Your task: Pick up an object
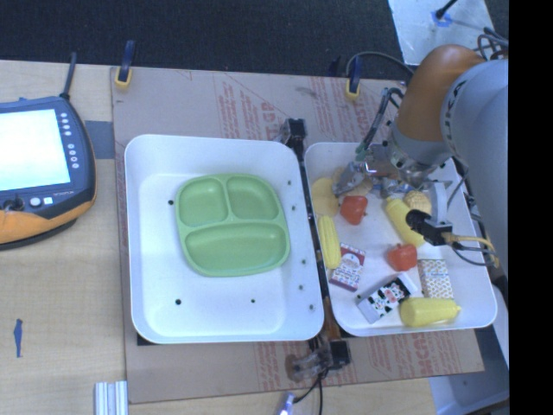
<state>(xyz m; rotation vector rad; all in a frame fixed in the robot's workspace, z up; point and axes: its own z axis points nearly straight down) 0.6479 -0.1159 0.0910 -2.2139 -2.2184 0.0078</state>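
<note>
The right white bin point(480, 318) holds several small items. Among them are a red piece point(352, 208), a corn cob point(328, 240), a red-and-white box point(347, 268) and a second red piece point(402, 256). A yellow banana-like piece point(399, 218), a black-and-white box point(384, 297), a yellow block point(428, 311) and a beige packet point(435, 276) lie there too. My gripper point(352, 180) is low over the bin's upper left part, just above the first red piece and beside a yellow item point(320, 194). Nothing shows as held.
The left white bin point(147, 309) carries a green divided plate point(232, 224). A teach pendant with a screen point(39, 167) lies on the bench at far left. Clamps point(295, 130) sit where the bins meet. The arm's cables point(458, 236) hang over the right bin's right side.
</note>
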